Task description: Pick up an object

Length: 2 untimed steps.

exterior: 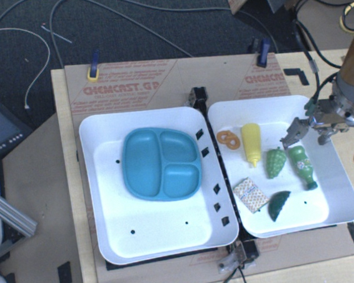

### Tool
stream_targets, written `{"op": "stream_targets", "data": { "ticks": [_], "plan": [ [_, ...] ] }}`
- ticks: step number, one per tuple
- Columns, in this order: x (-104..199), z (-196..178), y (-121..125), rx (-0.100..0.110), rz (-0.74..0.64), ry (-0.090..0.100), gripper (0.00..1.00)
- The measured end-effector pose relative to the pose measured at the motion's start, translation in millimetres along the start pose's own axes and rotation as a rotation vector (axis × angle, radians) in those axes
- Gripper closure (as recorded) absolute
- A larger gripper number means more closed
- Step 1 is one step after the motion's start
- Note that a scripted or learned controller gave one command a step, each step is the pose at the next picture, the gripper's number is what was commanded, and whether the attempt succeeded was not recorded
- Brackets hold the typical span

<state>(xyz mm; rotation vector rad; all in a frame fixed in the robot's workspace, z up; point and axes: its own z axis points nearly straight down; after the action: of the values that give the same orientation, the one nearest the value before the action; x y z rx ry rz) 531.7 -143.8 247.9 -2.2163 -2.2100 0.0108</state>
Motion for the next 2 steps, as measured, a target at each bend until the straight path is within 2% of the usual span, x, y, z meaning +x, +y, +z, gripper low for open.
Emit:
{"op": "stream_targets", "data": {
  "ticks": [1,2],
  "plan": [
    [0.3,-6.0,2.3,-0.012,-0.003,-0.002,0.0],
    [6.7,38.1,0.3,-0.008,-0.003,-0.001,0.0]
  ]
}}
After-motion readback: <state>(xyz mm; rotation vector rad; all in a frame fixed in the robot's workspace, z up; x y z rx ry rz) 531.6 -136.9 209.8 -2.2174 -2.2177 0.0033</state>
